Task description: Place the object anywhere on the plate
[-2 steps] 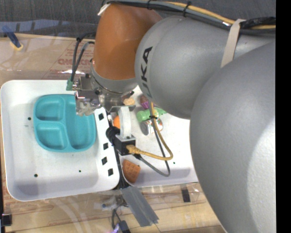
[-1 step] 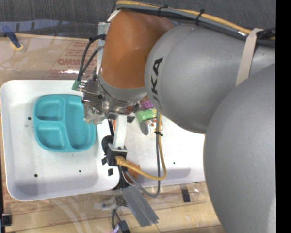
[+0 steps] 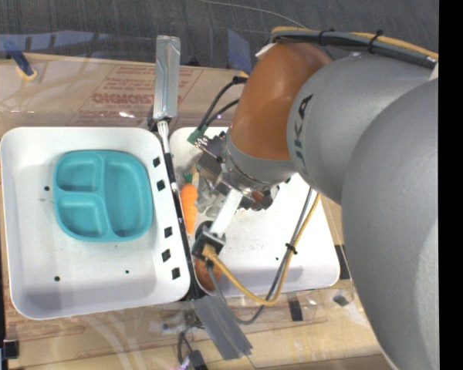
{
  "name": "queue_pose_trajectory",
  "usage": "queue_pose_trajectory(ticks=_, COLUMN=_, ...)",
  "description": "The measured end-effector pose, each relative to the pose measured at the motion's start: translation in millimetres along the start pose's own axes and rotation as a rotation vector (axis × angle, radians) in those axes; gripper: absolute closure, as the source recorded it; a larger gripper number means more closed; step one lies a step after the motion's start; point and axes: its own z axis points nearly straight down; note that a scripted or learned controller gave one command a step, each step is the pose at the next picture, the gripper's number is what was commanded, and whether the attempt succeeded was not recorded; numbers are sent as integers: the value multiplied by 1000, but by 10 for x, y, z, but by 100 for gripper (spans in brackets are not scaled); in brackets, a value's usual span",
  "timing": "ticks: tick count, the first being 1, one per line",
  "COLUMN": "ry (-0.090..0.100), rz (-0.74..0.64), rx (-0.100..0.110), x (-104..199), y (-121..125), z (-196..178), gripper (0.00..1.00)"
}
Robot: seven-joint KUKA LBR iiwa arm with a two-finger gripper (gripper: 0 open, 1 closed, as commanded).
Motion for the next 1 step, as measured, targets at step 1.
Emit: queue_pose_trajectory(ticks=1, ry=-3, rz=-5, rx=2, x=699, y=91, z=318, gripper=100)
